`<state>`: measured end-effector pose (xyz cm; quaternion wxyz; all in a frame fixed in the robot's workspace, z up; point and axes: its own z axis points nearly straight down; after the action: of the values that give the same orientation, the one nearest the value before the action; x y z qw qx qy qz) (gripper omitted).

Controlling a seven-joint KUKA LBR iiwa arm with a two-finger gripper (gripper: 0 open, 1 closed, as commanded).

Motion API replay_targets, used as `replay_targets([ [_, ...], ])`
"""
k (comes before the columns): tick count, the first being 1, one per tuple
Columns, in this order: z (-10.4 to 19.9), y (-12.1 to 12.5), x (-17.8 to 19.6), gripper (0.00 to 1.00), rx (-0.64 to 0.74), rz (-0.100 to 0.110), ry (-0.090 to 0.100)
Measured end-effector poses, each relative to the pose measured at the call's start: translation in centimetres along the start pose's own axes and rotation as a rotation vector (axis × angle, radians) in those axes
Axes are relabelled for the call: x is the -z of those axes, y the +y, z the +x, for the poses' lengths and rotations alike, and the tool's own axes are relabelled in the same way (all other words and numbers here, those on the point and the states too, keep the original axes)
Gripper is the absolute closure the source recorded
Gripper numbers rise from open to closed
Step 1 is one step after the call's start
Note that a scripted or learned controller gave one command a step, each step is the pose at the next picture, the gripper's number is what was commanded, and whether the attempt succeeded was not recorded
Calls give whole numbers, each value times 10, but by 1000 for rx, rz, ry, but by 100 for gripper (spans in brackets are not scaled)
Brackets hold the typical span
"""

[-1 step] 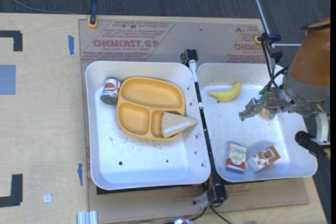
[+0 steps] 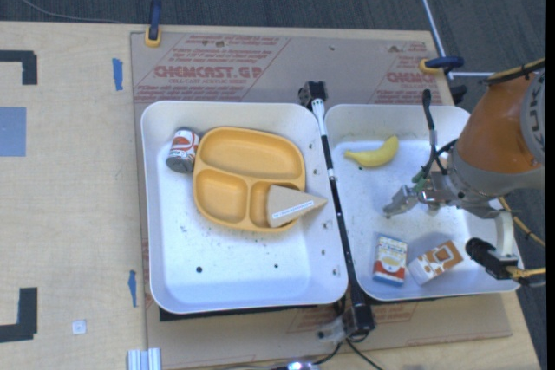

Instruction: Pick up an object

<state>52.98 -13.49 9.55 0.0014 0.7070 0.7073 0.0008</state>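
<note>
In the left white bin (image 2: 165, 273), a small red-and-white can (image 2: 181, 150) lay on its side against the rim of a yellow three-compartment plastic tray (image 2: 227, 186), and a pale wedge-shaped block (image 2: 290, 205) rested partly in the tray's right compartment with its tip poking past the edge. The lower half of that bin's floor was bare.

In the right white bin (image 2: 364, 186), a yellow banana (image 2: 374, 153) lay near the far wall. Toward the near wall, a small orange-and-blue carton (image 2: 390, 260) stood just beside a brown-and-white carton (image 2: 436, 262). The two-finger gripper (image 2: 401, 203) hung between the banana and the cartons, apart from all three. Its fingers seemed spread with nothing between them, though at this angle that was hard to confirm.

Nothing was lifted, so the pick looked not yet made: choosing a target, closing and raising all remained. The banana had open floor around it and looked the easier approach. The cartons sat close together and near the wall, leaving less room for fingers.
</note>
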Motion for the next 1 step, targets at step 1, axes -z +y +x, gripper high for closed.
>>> replay_targets([
  [1,33,-46,-6,0,-1,-14,-6],
])
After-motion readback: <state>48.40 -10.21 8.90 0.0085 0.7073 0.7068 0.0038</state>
